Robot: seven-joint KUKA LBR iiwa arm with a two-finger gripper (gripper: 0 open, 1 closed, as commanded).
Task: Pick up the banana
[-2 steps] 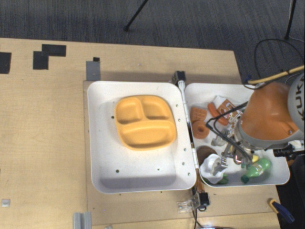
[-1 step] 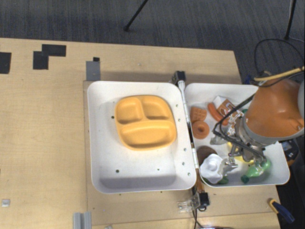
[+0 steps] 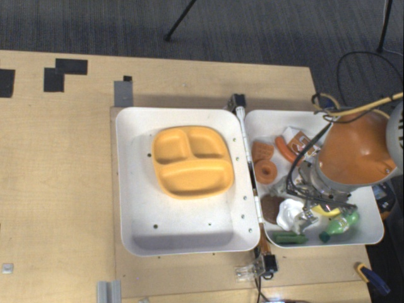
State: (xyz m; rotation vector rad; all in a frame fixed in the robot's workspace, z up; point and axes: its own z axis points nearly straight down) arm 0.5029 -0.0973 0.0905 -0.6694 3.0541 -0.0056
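A bit of the yellow banana (image 3: 329, 211) peeks out near the front of the right bin (image 3: 376, 230), just beneath the arm's wrist. My gripper (image 3: 310, 211) reaches down into that bin, right beside the banana and over a crumpled white object (image 3: 290, 214). The arm's orange band (image 3: 353, 150) and grey wrist hide most of the banana and the gripper's tips. Whether anything is held is hidden.
The right bin also holds an orange ring (image 3: 265, 171), an orange piece (image 3: 261, 150), a red sausage (image 3: 283, 146), a brown item (image 3: 271, 206) and green items (image 3: 289, 237) (image 3: 341, 225). A yellow divided plate (image 3: 191, 161) lies in the left bin (image 3: 136, 232).
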